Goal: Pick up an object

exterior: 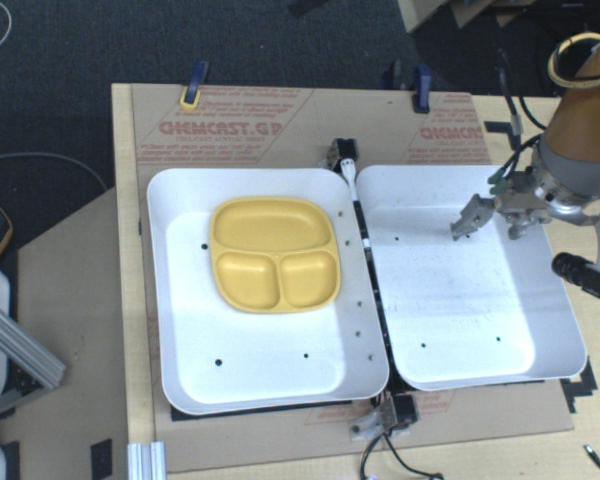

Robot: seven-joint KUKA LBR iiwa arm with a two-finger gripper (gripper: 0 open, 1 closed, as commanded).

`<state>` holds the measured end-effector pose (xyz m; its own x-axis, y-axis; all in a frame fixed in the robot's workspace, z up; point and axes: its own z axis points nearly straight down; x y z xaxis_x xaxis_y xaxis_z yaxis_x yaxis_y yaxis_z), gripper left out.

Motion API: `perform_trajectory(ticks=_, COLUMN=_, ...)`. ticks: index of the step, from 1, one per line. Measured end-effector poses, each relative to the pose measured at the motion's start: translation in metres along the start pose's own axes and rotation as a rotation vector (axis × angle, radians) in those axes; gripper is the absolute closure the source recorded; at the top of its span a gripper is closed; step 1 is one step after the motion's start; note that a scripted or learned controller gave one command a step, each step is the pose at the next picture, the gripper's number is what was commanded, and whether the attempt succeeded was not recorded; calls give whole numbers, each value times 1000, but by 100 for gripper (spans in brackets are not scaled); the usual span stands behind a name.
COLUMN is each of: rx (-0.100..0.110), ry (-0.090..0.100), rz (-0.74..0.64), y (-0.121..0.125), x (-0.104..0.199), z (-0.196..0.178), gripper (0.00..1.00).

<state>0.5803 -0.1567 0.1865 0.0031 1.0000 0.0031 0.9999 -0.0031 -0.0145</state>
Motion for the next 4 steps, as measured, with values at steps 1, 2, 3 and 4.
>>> perform_trajectory(ticks=1, rx=-14, ry=-2, rz=-3, y=3, x=0, z=-7, gripper=0)
perform_trajectory(ticks=2, rx=-9, ry=-1, rz=-2, y=0, x=-9, z=42, gripper=0)
perform_trajectory(ticks=3, rx=-9, ry=-1, rz=-3, y=0, x=-8, z=95, gripper=0)
perform_trajectory(ticks=4, rx=-16, ry=-3, rz=-2, y=1, x=-9, z=81, gripper=100)
